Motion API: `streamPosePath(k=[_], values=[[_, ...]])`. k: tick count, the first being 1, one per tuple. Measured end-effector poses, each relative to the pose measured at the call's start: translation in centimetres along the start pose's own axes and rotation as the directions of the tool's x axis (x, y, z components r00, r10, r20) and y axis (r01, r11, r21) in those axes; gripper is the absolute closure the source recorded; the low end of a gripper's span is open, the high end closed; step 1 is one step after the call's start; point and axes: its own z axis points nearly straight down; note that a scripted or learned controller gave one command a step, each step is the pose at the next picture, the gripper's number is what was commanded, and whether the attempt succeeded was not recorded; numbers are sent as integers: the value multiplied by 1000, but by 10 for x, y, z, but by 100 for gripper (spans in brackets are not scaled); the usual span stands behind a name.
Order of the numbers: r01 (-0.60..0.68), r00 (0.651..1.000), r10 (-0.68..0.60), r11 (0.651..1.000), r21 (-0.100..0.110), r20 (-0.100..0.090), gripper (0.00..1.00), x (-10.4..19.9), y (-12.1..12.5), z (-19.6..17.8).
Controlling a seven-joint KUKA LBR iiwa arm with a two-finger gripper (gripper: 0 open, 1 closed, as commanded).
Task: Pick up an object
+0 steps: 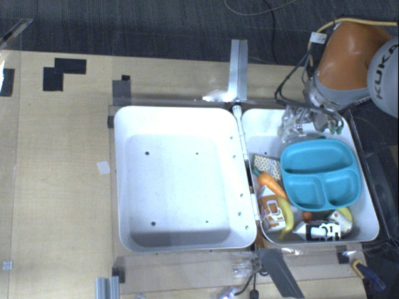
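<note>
Hovering over the far edge of the right bin (pixel 368 226), our gripper (pixel 307 122) sits just beyond the blue divided tray (pixel 321 172); we cannot tell its state or see anything in it. From there every candidate lies nearer to us: the tray directly below, then the carrot (pixel 272 184), banana (pixel 285 212) and small carton (pixel 271 212) toward the near-left corner. We see the left bin (pixel 181 176) well apart.

The grey robot arm (pixel 381 73) bore part of a dark brand name, the letters "KU", at the right edge.
</note>
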Motion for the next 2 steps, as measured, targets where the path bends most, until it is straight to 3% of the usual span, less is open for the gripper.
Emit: streamPosePath(k=[1,2], values=[[460,888,-460,888,3,5,100,-1,-6,49],[784,621,-784,621,3,3,100,-5,12,50]])
